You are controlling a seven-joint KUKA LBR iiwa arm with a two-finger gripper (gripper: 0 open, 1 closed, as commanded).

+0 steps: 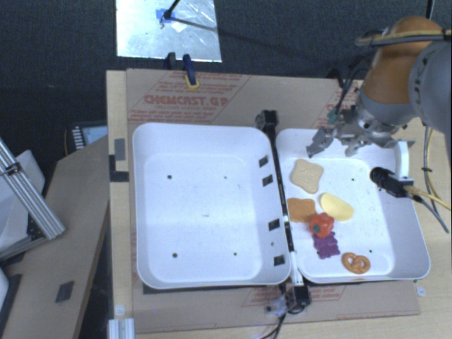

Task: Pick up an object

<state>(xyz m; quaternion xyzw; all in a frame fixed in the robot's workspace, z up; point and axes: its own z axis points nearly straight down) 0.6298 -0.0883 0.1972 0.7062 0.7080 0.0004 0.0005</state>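
Crowding is main risk: pretzel, purple grape piece, red pepper, orange slab, yellow piece lie touching or just beside each other in right bin; fingers may nudge neighbours. Bread slice farther back, freer. Gripper above bin's far edge, spread, holding nothing; arm enters from right.

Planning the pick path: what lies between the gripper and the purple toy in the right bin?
In the camera view, between the gripper and the purple toy lie a tan bread slice, an orange piece and a red toy.
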